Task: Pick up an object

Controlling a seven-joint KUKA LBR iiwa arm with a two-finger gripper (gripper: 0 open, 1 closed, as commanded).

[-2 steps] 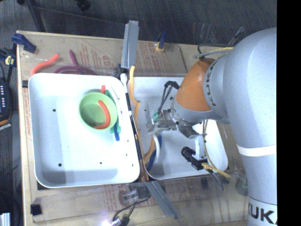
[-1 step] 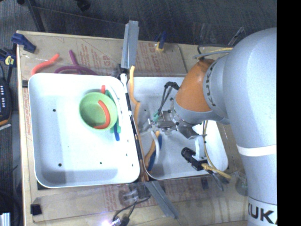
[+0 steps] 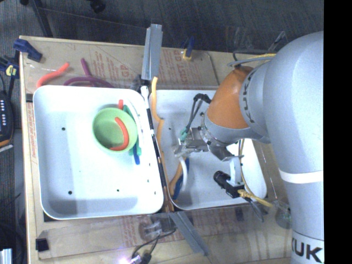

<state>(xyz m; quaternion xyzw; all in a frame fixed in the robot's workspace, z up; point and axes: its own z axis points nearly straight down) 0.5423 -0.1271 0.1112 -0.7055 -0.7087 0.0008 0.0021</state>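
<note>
Over the white right bin (image 3: 204, 190), gripper (image 3: 184, 147), leftward, smooth round green bowl (image 3: 109, 127)

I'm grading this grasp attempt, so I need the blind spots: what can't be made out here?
Camera view, right bin: the arm covers its right half.
Camera view, gripper: too small and cluttered to tell whether it holds anything.
Camera view, blue piece: the green bowl hides most of it, so its shape is unclear.
</note>
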